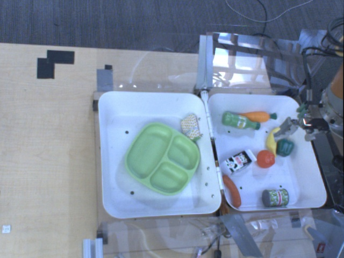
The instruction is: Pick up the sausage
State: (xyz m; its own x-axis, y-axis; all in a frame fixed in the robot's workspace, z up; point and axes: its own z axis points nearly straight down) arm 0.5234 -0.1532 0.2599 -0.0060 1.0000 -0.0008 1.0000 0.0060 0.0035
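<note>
The sausage (231,191) is a reddish-orange link lying at a slant in the front left corner of the right bin (314,195), against the wall shared with the left bin. My gripper (296,133) hangs over the right bin's right side, above the banana (272,138) and green pepper (285,147). It is far from the sausage, up and to the right of it. Its fingers stand open with nothing between them.
The right bin also holds a green bottle (239,121), a carrot (256,116), a tomato (265,158), a small milk carton (238,162) and a can (276,197). In the left bin (115,198) lie a green divided plate (163,158) and a pale waffle piece (190,126).
</note>
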